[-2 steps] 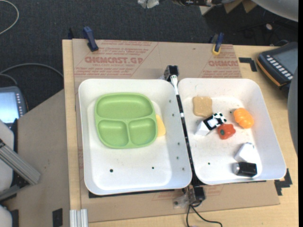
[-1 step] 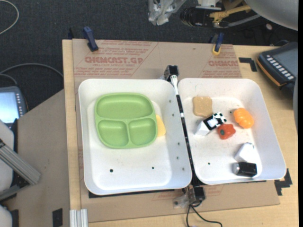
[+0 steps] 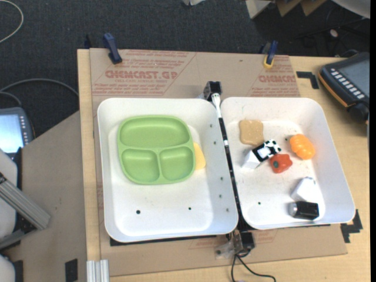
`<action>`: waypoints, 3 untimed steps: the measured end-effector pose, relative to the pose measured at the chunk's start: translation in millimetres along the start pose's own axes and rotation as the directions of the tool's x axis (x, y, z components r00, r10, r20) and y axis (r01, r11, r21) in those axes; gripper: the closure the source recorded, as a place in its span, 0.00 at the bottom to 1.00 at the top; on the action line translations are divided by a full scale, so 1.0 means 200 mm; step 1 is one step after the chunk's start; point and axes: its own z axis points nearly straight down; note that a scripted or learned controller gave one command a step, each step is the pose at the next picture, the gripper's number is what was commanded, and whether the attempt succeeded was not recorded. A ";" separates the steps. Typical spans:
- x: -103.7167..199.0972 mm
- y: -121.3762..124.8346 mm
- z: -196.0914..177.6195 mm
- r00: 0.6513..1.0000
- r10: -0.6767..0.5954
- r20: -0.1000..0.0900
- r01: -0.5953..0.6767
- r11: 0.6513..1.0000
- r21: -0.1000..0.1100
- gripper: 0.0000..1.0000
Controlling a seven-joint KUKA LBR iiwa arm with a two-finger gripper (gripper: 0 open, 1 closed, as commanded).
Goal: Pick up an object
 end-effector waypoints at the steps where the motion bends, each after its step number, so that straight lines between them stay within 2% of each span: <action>1: -0.05 -0.01 0.47 1.000 0.005 0.006 -0.005 1.000 0.020 1.00; 2: 0.14 0.00 0.14 1.000 -0.002 -0.001 0.002 1.000 0.000 1.00; 3: 0.01 0.00 0.43 1.000 0.006 0.005 -0.006 1.000 0.016 1.00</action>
